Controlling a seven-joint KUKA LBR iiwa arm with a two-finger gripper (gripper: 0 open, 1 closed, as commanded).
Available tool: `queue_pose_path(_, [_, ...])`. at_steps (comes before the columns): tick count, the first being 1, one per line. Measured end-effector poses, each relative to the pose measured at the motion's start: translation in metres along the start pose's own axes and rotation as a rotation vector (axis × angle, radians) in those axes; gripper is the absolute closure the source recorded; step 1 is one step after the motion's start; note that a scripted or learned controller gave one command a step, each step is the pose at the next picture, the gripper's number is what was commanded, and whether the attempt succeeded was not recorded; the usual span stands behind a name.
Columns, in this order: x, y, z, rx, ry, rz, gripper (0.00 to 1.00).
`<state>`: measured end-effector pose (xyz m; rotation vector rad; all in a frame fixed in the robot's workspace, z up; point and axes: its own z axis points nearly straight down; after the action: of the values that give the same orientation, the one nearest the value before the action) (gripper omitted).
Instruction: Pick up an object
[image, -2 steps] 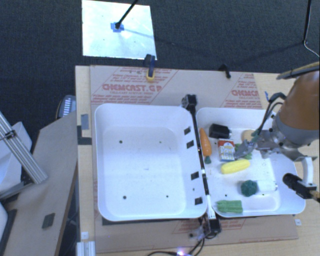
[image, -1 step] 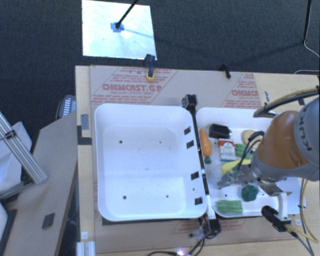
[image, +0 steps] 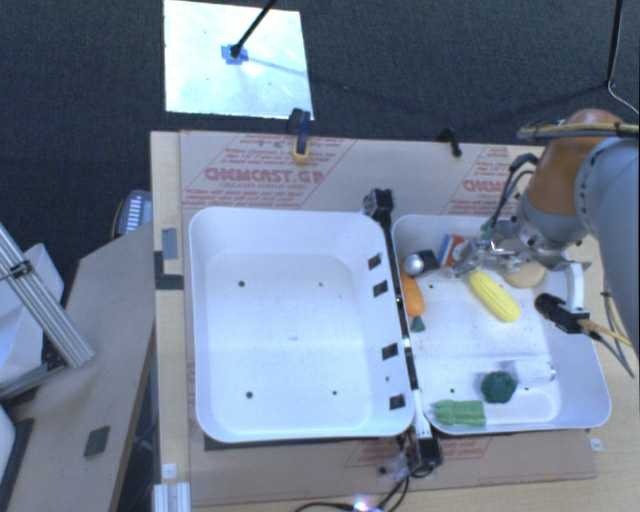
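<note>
On the bench before you sit two shallow white bins: the left bin (image: 290, 330), smooth plastic with small dark specks on its floor, and the right bin (image: 575, 400), which holds the objects. Beneath them a brown board (image: 270, 170) reads "CHEMCAST GP" in red. Your grey arm (image: 590, 180) with its orange band reaches into the right bin's upper part; the gripper (image: 480, 255) hangs just beside the yellow corn cob (image: 495, 296), and whether it is spread or pressed together you cannot tell. Nearby lie an orange carrot (image: 411, 298), a green ridged piece (image: 459, 412), a dark green lump (image: 498, 386) and a silver ball (image: 413, 265).
</note>
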<state>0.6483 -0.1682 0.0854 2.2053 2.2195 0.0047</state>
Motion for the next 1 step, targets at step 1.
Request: queue_pose_path(1, [0.0024, -0.0029, -0.011, 0.005, 0.005, 0.0, 1.0])
